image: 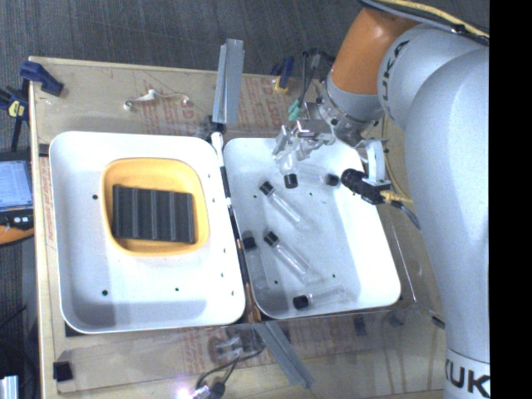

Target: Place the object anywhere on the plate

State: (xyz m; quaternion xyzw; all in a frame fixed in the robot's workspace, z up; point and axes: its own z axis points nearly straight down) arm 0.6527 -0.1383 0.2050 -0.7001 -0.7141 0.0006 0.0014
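Claw (pixel 291 152) over the right bin's (pixel 378 264) far rim
Whether it is open or closed, I cannot tell; clear tubes (pixel 281 204) lie just below it, the yellow plate (pixel 154 173) well to its left

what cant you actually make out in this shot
- Gripper, camera view: small and tangled with cables at the right bin's far edge; whether it holds anything is unclear.
- Clear tubes in that bin: see-through against white, so their count and outlines are hard to fix.
- Yellow plate in the left bin: what its dark ribbed insert is.
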